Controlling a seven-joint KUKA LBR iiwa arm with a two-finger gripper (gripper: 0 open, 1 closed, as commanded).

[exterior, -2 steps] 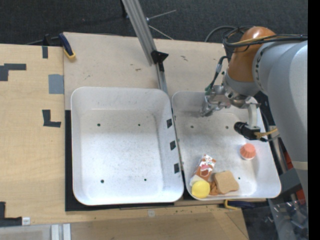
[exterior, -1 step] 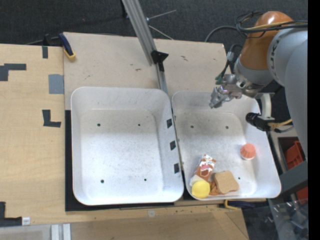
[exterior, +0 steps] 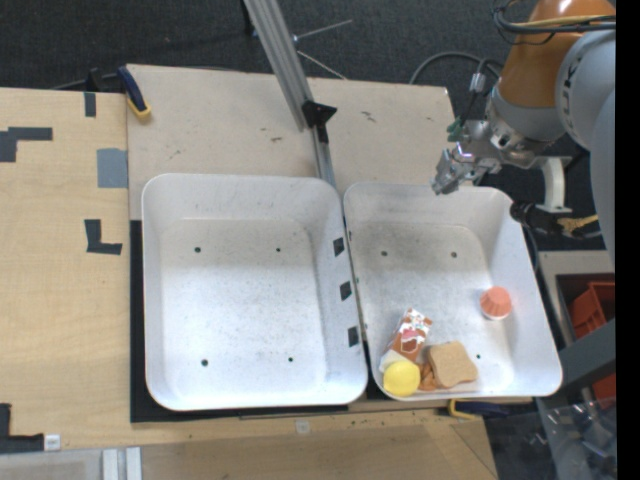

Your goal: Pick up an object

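The right bin [exterior: 520, 268] holds a small pile at its near edge: a yellow ball [exterior: 401, 378], a tan bread-like slab [exterior: 452, 364] and a red and white wrapped item [exterior: 410, 332]. A small orange-pink piece [exterior: 495, 303] lies apart near the bin's right wall. My gripper [exterior: 448, 180] hangs over the far rim of the right bin, well away from all of them, with nothing seen in it.
The left bin [exterior: 160, 268] sits beside the right one. A slanted metal pole [exterior: 285, 58] rises behind the bins. Cables and a blue and yellow clamp [exterior: 133, 92] lie at the back of the bench.
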